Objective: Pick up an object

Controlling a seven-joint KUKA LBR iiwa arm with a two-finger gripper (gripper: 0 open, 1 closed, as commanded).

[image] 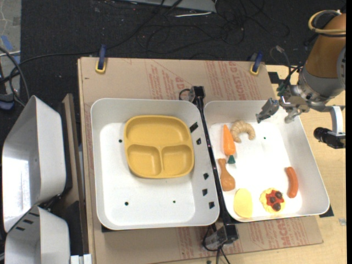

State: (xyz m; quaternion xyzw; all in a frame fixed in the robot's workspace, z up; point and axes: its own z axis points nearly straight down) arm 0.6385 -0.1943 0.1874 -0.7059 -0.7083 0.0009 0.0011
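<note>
The right bin (308, 164) holds several toy foods. A tan croissant (243, 129) lies at its back left, with an orange carrot (229, 141) just beside it. A brown drumstick (225, 173) sits in front of the carrot. Along the front are a pale yellow oval piece (243, 203), a small red and yellow tart (273, 199) and a red sausage (292, 181). My gripper (279, 112) hangs over the bin's back edge, right of the croissant and apart from it. It is open with nothing between its fingers.
The left bin (110, 191) carries a yellow divided plate (159, 146). A black divider with clips (206, 158) runs between the bins. Cardboard (165, 76) lies under both, clamped at the back. Cables trail across the dark floor behind.
</note>
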